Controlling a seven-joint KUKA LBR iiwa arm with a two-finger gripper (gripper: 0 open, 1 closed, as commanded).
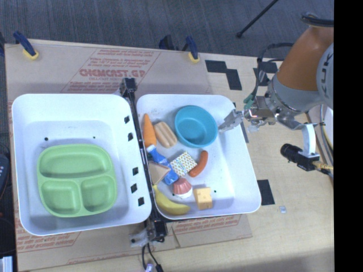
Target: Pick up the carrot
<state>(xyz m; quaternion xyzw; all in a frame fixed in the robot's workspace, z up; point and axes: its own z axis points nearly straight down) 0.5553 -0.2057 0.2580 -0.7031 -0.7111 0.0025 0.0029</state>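
Grey carpet behind; tabletop covered by a printed cardboard sheet held with blue clamps. Two white bins side by side: left bin carrying a green divided tray, right bin carrying the toy food. Carrot in the right bin, lying lengthwise just beside the bin's left wall, narrow end toward the far rim, touching or nearly touching a hot-dog bun on its right. Blue bowl further right; sausage, checkered packet, cheese cube and banana toward the near end. Arm entering from the right, orange band visible; pincer poised over the right bin's far right corner, well apart from the carrot; opening of the pincer not discernible at this size, so cannot tell whether wide or narrow, and nothing seen held. Pick not yet begun. Judged handling: probably a light, rigid plastic toy with a smooth, tapered body, likely to slip toward the thin end. Best hold judged across the thicker middle, fingers closing crosswise to its length; little clearance against the wall on one side and the bun on the other.
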